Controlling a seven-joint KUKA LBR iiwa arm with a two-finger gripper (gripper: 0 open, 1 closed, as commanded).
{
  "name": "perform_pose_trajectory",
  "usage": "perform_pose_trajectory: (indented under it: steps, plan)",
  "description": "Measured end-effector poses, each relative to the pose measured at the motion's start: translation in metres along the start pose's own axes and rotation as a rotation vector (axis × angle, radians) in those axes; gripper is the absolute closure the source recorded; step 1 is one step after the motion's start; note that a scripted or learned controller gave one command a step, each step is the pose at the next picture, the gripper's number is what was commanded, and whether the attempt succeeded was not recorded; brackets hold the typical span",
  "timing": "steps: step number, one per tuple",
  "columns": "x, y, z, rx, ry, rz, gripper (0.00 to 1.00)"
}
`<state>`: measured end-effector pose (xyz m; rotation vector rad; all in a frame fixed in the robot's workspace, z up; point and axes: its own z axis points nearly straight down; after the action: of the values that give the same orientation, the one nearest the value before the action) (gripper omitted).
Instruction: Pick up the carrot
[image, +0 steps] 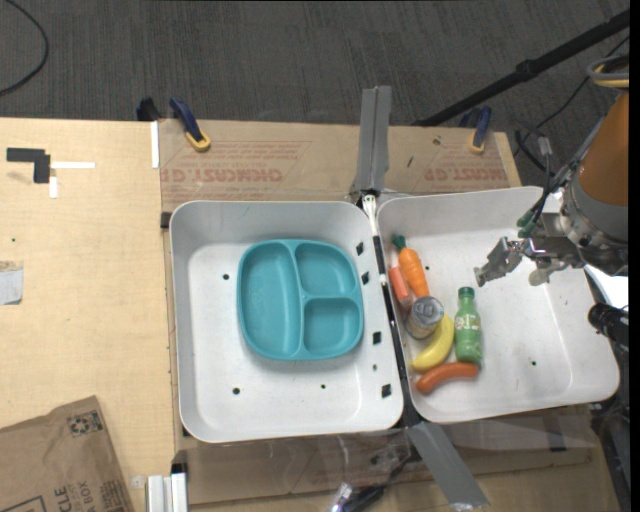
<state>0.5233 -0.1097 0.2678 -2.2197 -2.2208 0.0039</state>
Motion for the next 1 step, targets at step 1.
perform_pose_trajectory:
  steps: [1]
  plan:
    - [-0.0015, 0.0721, 0.1345, 0.000, 0.000, 0.029, 0.00]
